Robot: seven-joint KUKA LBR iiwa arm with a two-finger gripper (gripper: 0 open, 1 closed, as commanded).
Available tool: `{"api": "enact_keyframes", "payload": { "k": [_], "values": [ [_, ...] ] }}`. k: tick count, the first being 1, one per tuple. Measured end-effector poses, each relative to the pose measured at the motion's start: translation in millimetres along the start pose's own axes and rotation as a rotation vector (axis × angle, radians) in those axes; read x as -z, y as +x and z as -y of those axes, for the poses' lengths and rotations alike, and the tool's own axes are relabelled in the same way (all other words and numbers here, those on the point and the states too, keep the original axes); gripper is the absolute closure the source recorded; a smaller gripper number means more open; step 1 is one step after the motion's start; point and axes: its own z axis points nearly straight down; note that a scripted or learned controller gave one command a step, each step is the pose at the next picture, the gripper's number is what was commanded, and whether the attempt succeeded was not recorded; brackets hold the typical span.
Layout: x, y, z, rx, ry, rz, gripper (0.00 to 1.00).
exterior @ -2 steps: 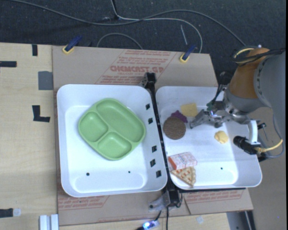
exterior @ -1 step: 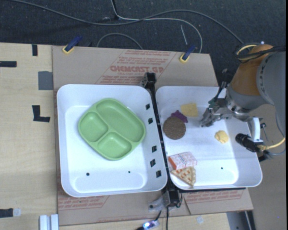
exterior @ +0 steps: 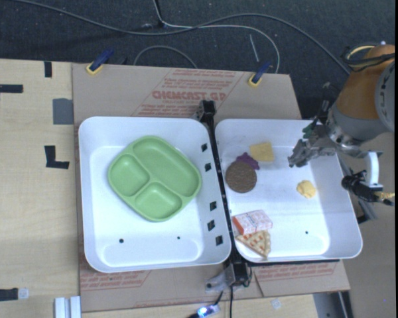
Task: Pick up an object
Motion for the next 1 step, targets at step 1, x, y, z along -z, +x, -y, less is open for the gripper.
{"api": "enact_keyframes", "payload": {
  "k": [1],
  "values": [
    [45.7, 5.7, 3.7, 0.002, 0.000, -0.001, 1.00]
  ]
}}
